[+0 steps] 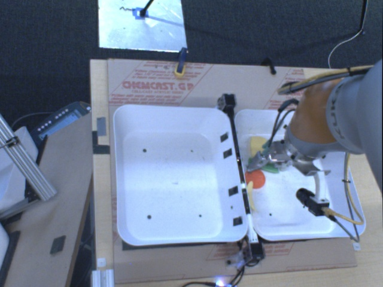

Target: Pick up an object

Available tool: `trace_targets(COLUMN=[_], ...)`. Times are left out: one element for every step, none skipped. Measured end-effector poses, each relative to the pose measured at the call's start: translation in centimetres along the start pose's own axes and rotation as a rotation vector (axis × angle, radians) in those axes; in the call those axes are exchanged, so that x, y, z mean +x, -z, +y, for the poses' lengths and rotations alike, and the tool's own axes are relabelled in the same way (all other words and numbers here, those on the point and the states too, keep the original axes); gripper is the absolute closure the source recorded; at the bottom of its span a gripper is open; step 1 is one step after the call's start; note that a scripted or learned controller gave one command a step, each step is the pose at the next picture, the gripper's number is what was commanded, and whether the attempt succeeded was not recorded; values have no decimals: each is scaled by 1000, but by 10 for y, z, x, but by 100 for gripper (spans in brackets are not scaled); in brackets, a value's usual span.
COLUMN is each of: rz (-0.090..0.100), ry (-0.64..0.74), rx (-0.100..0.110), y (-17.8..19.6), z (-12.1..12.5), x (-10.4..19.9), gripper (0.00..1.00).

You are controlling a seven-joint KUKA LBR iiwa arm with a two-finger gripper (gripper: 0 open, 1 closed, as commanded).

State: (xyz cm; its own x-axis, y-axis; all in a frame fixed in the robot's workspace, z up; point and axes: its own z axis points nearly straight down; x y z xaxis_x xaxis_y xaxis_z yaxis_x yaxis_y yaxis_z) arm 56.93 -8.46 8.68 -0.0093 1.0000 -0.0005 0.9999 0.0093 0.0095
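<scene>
My gripper point(263, 160) reaches down into the right bin point(287, 220), near its left wall. Several small objects lie around it. A pale yellow object point(257, 143) sits just behind the gripper. A red-orange round object point(255, 179) lies just in front of it, and a green piece point(271, 168) shows right under the gripper's tip. A thin yellow piece point(249, 197) lies against the bin's left wall. The wrist and the metal body hide the spot where the tip meets the objects, so contact with any of them is unclear.
The left bin point(173, 178) stands beside the right one, parted by a black divider with clips point(234, 160). The arm's orange band point(314, 118) and grey link cover the right bin's back right. A black cable plug point(311, 202) hangs over the right bin's front.
</scene>
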Motion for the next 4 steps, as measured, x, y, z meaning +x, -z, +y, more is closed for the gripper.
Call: trace_targets(rz=[2,-3,-4,5], ry=[-5,-3,-15,-5], rx=[0,-13,0,21], y=[11,208,282,163], z=[0,39,-15,-85], x=[-3,-3,-66,-1], gripper=[100,100,100,100])
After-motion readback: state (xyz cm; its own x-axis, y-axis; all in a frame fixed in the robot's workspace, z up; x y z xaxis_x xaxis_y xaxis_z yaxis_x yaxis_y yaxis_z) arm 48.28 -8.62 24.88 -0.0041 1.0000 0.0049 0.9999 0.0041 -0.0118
